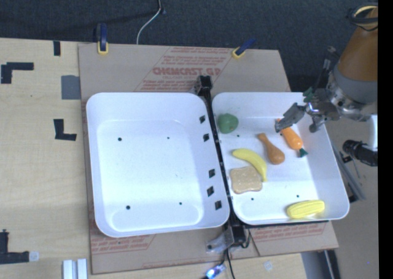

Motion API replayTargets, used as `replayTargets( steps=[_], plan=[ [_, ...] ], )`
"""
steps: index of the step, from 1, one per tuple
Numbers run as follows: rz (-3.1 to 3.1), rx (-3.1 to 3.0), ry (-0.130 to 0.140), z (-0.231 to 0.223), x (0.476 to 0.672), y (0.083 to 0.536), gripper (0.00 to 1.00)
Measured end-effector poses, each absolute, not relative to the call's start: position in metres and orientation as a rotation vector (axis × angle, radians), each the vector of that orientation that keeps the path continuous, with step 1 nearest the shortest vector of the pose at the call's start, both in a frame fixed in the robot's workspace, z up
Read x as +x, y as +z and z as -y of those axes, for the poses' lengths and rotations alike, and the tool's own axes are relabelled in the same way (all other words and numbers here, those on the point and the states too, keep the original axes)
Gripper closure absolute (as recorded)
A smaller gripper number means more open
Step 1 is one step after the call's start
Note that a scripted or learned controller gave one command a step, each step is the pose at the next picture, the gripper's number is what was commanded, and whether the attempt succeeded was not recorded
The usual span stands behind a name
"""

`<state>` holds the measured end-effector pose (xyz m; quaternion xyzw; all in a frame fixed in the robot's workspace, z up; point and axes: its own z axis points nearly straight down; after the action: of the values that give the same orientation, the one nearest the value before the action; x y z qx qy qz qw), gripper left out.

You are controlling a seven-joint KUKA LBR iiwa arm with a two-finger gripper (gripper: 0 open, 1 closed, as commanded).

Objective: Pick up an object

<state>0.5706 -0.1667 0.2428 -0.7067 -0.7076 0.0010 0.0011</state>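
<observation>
The gripper (299, 118) was observed spread wide above the right bin (325, 167) — nothing was held — with the carrot (293, 139) lying just below it, between its fingers.

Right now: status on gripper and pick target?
Gripper over right bin, at the carrot; grasp unconfirmed. Drumstick and banana close beside carrot. Corn, bread, green ball lie apart.

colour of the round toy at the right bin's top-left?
Green: the round green toy, clearest in the camera view.
</observation>
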Motion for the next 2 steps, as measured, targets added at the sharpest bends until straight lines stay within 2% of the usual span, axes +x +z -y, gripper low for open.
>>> replayTargets(
  steps=[1, 2],
  plan=[
    [2.212, -2.206, 0.014, 0.121, 0.547, 0.095, 0.00],
    [2.219, -2.215, 0.007, 0.124, 0.551, 0.112, 1.00]
  ],
)
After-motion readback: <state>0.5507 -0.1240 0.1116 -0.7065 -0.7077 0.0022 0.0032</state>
